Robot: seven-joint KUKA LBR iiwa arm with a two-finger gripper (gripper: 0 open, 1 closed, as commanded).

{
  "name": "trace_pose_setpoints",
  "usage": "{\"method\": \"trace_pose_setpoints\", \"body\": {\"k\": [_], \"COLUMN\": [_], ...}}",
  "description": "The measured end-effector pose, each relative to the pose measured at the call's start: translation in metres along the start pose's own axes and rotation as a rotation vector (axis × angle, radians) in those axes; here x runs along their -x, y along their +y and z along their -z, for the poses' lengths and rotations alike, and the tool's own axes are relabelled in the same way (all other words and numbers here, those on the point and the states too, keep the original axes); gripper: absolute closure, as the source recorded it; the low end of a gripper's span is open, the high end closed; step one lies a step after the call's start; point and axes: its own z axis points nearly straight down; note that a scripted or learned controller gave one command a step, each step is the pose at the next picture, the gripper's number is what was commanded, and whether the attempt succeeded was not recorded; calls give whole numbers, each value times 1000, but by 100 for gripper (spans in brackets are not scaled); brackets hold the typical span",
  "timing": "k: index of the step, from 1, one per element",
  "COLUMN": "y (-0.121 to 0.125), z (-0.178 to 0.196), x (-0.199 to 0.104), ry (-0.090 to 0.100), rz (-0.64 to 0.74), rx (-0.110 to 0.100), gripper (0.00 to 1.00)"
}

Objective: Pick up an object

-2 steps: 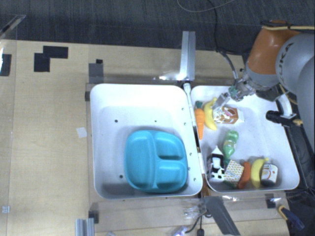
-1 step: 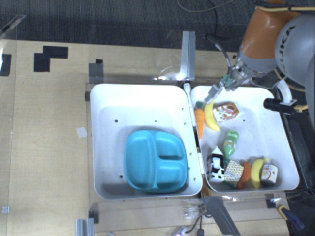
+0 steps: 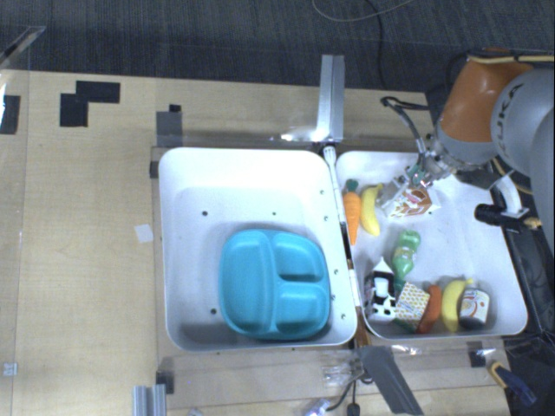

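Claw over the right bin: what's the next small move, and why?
Probably a short straight descent. The claw sits at the back of the right white bin, just above the clear crinkly snack packet with red print, and nothing is visibly held in it. The yellow plastic banana lies close to that packet's left, so dropping vertically rather than drifting left should avoid it.

Lab: robot arm (image 3: 494, 111), 2 bins (image 3: 251, 167)

You cannot read any words or numbers here. The small clear packet with red and white print (image 3: 410, 201) in the right white bin (image 3: 507, 267) is too blurry to read. So is the little brown and white jar (image 3: 473, 307) near the bin's front edge.
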Motion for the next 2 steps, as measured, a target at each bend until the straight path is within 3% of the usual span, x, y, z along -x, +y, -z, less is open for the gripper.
{"method": "trace_pose_setpoints", "body": {"k": [1,2], "y": [3,-3], "z": [-2,27], "x": [-36,-50], "ry": [-28,1], "rz": [230,304], "rx": [3,0], "gripper": [0,0]}}
